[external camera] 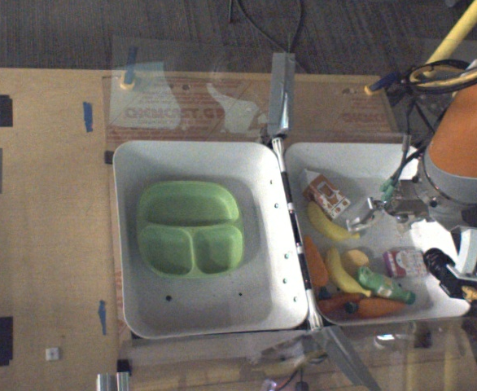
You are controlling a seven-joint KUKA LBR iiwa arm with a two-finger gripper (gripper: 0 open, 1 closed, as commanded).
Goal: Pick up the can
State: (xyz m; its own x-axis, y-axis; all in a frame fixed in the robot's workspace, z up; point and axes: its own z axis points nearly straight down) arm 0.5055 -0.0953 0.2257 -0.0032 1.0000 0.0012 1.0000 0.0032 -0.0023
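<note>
Item: can (404, 262). Small, pink-and-white label, lying on its side at the lower right of the right bin (361, 160), just right of the green bottle (387, 286) and yellow bananas (342, 270).

Item: claw (370, 210). It hangs over the middle of the right bin, up and left of the can, nothing between its fingers; whether it stands open or closed you cannot tell.

Step, as judged: approach, can not yet grasped. Your next move calls for shifting toward the lower right, then descending over the can.

Hard to read: the arm's bulk at the right edge covers part of the bin; the can's outline is blurred.

Also present: green divided plate (190, 227), left bin (133, 218).
</note>
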